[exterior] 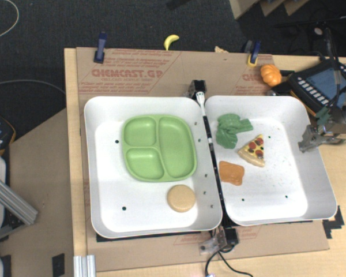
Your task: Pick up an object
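Note:
The right white bin (288, 203) holds three toy foods near its left side: a green leafy piece (230, 129), a pizza slice (253, 150) and an orange chunk (231, 172). In the left white bin (104, 201) lie a green divided plate (159, 147) and a round tan cookie (181, 198). My gripper (310, 138) hangs at the right rim of the right bin, about a hand's width right of the pizza slice, and nothing shows in it.
Cardboard (132, 71) lies under both bins, held by blue clamps (100, 47) at the back. A small orange toy (270, 74) and a yellow banana toy (171, 40) sit beyond the bins. A dark device with cables (320, 88) stands at the back right.

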Robot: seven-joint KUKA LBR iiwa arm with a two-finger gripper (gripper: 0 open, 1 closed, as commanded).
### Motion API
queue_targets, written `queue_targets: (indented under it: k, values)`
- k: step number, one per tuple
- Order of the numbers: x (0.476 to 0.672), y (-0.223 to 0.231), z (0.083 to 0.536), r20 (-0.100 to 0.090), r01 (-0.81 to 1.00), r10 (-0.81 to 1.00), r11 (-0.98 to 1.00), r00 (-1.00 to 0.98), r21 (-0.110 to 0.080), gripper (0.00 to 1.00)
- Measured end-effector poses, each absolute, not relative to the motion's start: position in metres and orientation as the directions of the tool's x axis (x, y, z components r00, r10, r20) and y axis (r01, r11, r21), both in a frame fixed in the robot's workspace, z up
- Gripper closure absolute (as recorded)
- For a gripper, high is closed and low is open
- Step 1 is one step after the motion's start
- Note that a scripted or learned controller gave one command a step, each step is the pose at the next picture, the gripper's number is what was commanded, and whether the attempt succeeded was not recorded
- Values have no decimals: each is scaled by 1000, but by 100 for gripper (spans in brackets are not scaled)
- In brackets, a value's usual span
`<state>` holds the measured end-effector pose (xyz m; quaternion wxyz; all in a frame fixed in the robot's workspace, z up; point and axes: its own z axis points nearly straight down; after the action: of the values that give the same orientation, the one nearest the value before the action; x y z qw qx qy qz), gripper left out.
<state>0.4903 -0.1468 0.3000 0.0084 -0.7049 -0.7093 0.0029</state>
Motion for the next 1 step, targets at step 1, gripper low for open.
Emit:
queue_targets:
  k: [1]
  values:
    - [482, -10, 191, 7, 1000, 1000, 14, -13, -13, 100]
